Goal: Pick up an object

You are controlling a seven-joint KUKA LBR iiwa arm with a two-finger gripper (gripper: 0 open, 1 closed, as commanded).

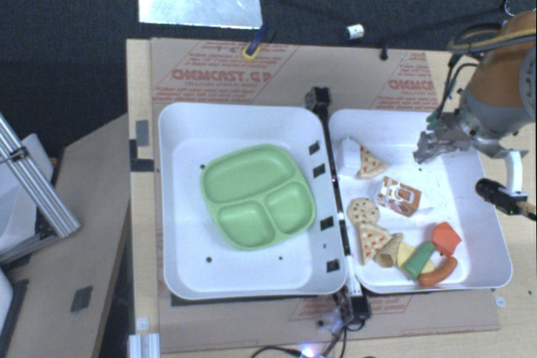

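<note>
While toy food lay untouched across the right bin (495, 260), pizza slice (369, 161) and carton (398, 197) among it, my gripper (430, 147) hung above that bin's far side, carrying nothing I could see, the pick undone.

Arm comes in from the right edge, upper part of view; orange band sits above grey wrist section, w/ cables looping over the top. Wrist angled down & to the left. Gripper (426, 148) is dark metal, pointing left-down at the far right of the scene, nothing seen between its tips; open/shut state unclear
</note>
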